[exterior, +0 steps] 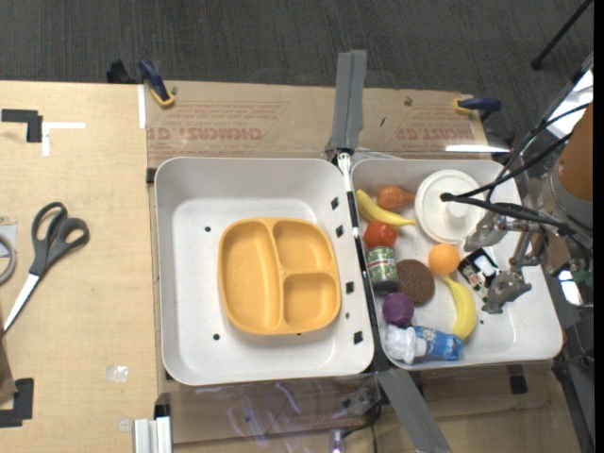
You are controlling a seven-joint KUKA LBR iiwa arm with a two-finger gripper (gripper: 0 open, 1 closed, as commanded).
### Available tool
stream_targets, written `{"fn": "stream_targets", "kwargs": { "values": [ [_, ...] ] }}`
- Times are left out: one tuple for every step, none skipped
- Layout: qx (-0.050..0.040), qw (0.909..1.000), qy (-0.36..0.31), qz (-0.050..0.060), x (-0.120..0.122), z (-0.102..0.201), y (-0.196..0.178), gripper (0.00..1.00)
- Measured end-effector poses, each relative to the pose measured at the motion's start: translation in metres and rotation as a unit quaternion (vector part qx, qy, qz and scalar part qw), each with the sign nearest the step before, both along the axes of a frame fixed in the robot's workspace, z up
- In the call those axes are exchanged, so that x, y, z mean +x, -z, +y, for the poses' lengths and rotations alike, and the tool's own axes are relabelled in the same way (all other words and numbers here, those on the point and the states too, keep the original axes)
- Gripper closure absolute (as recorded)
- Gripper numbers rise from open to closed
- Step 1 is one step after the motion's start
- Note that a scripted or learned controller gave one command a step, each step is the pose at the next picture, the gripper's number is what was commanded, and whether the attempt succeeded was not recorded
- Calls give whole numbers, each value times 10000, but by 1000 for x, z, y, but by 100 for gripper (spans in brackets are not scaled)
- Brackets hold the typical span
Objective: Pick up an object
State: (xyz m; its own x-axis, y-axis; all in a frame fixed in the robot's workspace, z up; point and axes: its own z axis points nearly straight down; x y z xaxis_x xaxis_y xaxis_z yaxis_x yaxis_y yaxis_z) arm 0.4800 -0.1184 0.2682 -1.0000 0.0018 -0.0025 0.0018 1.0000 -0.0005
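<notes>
White and shallow, the left bin (175, 281) comes first for us, bearing a yellow divided plate (279, 275). Beside it we see the right bin (528, 333), crowded with a white bowl (447, 204), two bananas (462, 308), a brown ball (414, 280), an orange (443, 257), a purple fruit (398, 307), a small can (382, 263) and a crumpled blue-and-white packet (425, 344). Over that bin's right side we find the gripper (502, 289), near the curved banana; its jaws look parted and hold nothing
</notes>
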Motion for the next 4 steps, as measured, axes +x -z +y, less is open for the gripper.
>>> {"fn": "stream_targets", "kwargs": {
  "values": [
    [2, 9976, 687, 2, 6, -24, 87, 0],
    [-17, 9951, 984, -86, 4, -17, 169, 0],
    [2, 9939, 1100, -67, 55, 11, 171, 0],
    [-4, 9946, 1033, -22, 23, -45, 174, 0]
  ]
}}
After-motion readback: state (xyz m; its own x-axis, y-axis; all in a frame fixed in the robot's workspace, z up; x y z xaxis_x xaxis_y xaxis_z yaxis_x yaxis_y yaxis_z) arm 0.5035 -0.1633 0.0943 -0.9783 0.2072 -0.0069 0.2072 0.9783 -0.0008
